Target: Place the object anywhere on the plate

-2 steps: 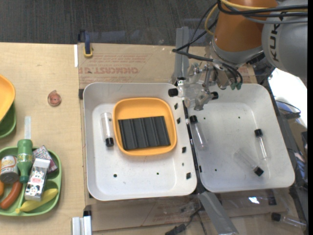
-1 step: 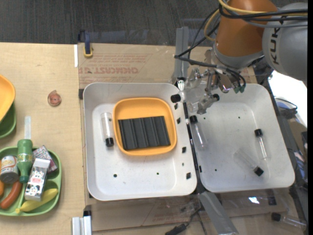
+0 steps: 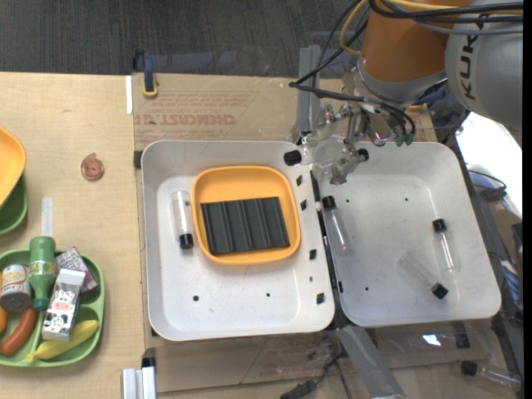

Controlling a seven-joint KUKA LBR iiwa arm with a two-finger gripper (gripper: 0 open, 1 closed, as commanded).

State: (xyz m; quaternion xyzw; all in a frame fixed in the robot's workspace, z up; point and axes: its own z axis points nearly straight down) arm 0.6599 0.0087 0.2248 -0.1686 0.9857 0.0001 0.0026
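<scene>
An orange plate [image 3: 246,185] sits in the left bin [image 3: 166,298] and carries a black ribbed slab [image 3: 246,226]. A clear tube with a black cap [image 3: 180,219] lies in that bin just left of the plate. My gripper [image 3: 332,156] hangs over the far end of the divide between the bins, above the right bin's [image 3: 399,306] back left corner and just off the plate's far right corner. Below it a clear tube [image 3: 334,225] lies along the right bin's left wall. Nothing can be made out in the gripper.
Two more clear tubes [image 3: 445,243] [image 3: 422,276] lie at the right bin's right side. On the wooden bench at the left stand a green tray of toy food [image 3: 50,302] and part of a yellow bowl [image 3: 8,169]. Cables hang around the wrist.
</scene>
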